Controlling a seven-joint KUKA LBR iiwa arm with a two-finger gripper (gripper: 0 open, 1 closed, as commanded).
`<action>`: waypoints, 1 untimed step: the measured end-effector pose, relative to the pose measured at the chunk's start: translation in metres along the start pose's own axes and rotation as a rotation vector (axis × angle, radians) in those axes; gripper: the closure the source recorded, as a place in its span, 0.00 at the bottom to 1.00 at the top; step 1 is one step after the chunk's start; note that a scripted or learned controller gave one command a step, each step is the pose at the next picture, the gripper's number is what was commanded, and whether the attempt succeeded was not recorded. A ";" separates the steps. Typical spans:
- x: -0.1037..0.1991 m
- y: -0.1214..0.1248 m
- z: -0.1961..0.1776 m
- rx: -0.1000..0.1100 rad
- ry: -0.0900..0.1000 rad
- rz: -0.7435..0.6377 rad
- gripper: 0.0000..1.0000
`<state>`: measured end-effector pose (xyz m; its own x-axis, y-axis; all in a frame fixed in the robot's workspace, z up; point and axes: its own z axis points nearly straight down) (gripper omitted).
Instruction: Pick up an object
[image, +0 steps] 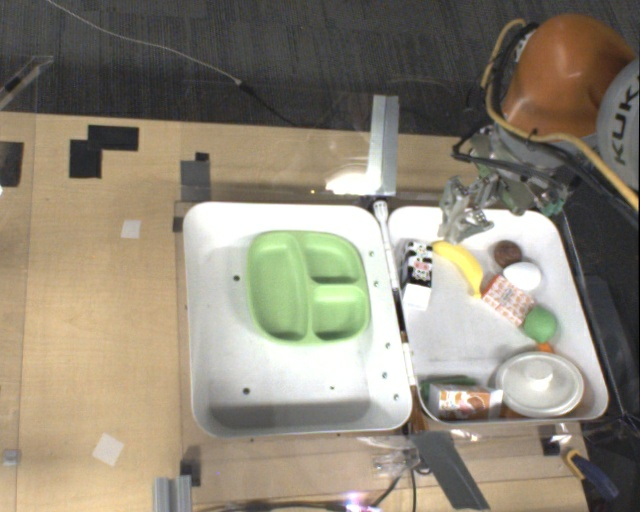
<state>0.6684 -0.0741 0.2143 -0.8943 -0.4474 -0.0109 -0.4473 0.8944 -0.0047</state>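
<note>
Gripper (462, 212) poised over the right bin's (455, 330) far edge, nothing visibly held; finger spread unclear

Just below and beside the jaws lies a banana (459, 262), long axis slanting away down-right; a brown ball (508, 252) sits further right

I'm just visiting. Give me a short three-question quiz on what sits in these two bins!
1. True or false: the green divided tray lies in the left bin.
2. Which is nearest the pincer: (a) banana, (b) white bowl, (c) green ball?
3. Fill in: the white bowl sits in the right bin's ____ corner as the camera sees it.

Key: 1 true; 2 a; 3 lower right.
</note>
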 end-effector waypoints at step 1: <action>-0.005 0.077 0.028 -0.005 0.003 0.134 1.00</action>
<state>0.6388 -0.0025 0.1859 -0.9462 -0.3236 -0.0084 -0.3236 0.9462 0.0014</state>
